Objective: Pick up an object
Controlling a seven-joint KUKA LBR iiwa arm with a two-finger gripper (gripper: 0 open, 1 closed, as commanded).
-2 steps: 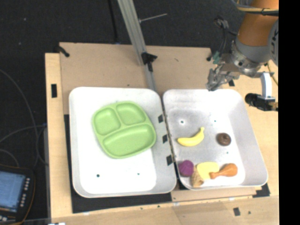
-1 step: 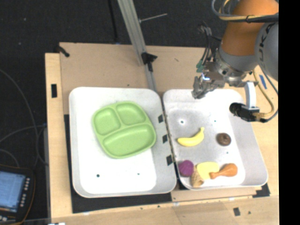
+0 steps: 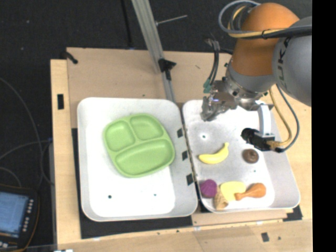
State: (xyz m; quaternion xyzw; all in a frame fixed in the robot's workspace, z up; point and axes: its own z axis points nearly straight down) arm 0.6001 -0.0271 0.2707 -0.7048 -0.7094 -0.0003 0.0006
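On the bench (image 3: 105, 72), two white bins side by side. Left bin (image 3: 94, 193): green divided plate (image 3: 139, 145). Right bin (image 3: 283, 182): banana (image 3: 214, 155), yellow piece (image 3: 231, 188), orange drumstick-shaped toy (image 3: 251, 192), purple fruit (image 3: 208, 187), brown round piece (image 3: 251, 156). Arm (image 3: 262, 35) poised over the right bin's far-left corner; jaws (image 3: 210, 112) hold nothing, and whether they stand open or closed I cannot tell. Step judged: approach, no pick yet. Banana lies nearest, apart from the jaws, toward the camera. Next move calls for travel over it, then descent.

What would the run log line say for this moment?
gripper: over right bin far corner | holding: nothing seen | banana: in bin
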